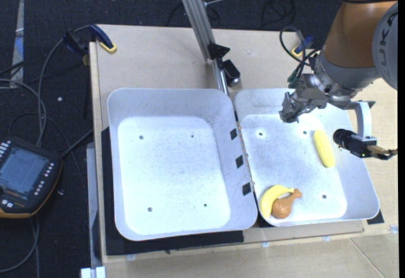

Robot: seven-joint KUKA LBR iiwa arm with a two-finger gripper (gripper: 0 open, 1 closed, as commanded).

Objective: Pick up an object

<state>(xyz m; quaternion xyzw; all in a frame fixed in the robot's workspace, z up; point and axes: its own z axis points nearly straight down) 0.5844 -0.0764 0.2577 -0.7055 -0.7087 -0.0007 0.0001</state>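
Two white bins (171,112) side by side, and in the right one we count three objects: yellow corn cob (324,148), banana (273,195), orange drumstick (284,204); gripper (290,112) above, grip unreadable

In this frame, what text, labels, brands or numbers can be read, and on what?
"UK": letters on the grey arm at the right edge, cut off by the frame.
Pendant screen, left of the bench: lit, but its content is too small to read.
Bins, banana and yellow piece: no lettering visible.
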